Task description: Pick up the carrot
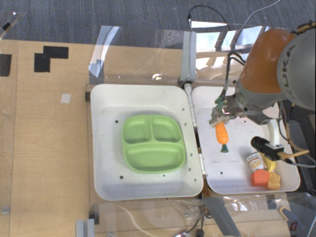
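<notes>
Carrot lies in right bin; plate in left bin.

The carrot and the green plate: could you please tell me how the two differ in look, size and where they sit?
The carrot is orange with a small green top; the divided plate is pale green all over. The carrot is small and slender, the plate broad with three compartments. The carrot lies in the right bin, just below the end effector; the plate sits mid left bin. Each rests in a white bin.

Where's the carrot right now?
The carrot is in the right-hand bin, toward its left side, directly below the gripper, with its green end pointing toward the camera. The pile of small items sits further right.
</notes>
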`<state>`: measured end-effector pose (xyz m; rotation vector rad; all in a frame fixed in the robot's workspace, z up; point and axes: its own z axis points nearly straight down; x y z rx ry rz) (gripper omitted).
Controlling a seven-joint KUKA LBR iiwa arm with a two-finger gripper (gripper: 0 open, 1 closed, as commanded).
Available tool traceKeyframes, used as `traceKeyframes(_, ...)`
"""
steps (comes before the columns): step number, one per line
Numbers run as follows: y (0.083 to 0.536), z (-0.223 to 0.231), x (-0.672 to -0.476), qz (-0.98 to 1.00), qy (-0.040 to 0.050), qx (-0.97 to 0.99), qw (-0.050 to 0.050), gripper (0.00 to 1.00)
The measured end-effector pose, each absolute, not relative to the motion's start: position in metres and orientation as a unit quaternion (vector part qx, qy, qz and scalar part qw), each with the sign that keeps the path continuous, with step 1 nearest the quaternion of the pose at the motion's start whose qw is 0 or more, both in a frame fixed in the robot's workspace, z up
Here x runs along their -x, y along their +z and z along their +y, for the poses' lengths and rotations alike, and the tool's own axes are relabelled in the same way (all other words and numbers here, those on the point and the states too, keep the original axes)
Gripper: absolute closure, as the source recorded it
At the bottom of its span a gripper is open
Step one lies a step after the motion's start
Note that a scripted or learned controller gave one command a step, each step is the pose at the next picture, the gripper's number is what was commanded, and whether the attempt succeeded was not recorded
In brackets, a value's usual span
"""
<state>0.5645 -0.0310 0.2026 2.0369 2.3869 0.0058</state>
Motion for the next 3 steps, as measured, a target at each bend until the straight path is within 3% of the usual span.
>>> traceKeyframes(1,0.239,-0.014,-0.588,0.714,0.0015,-0.701,0.002,1.0)
traceKeyframes(2,0.184,-0.006,-0.561,0.65,0.0009,-0.76,0.001,1.0)
traceKeyframes(3,0.185,-0.002,-0.567,0.566,0.001,-0.825,0.0,1.0)
